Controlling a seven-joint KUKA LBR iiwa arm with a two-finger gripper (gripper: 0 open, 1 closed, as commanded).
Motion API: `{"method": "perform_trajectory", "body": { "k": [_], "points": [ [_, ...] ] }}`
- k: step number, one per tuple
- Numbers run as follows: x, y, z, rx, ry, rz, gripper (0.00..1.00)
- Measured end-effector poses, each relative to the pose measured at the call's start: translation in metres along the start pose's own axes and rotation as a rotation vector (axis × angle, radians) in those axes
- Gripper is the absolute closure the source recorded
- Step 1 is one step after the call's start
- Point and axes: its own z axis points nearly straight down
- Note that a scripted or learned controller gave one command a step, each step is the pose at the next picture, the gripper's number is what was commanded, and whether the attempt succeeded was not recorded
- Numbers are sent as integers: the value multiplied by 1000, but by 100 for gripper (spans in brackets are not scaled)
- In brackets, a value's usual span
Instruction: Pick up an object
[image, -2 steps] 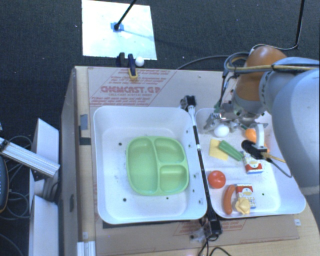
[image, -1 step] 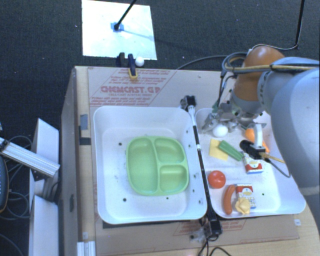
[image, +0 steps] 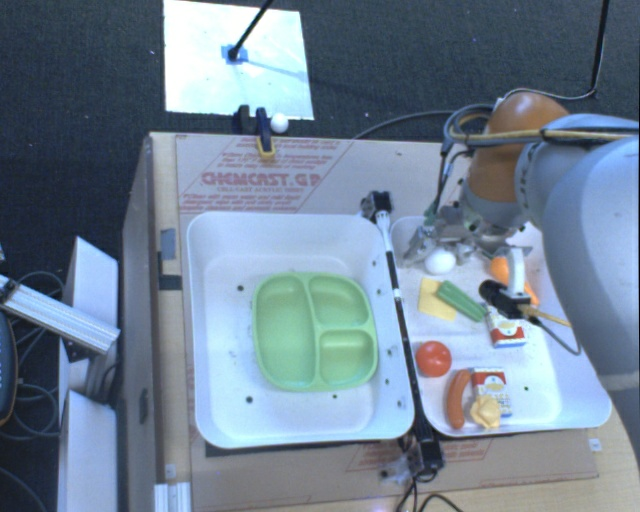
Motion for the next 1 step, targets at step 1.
{"method": "perform_trajectory", "body": {
  "k": [1],
  "points": [
    [0, 0, 0, 0, 0, 0, 0]
  ]
}}
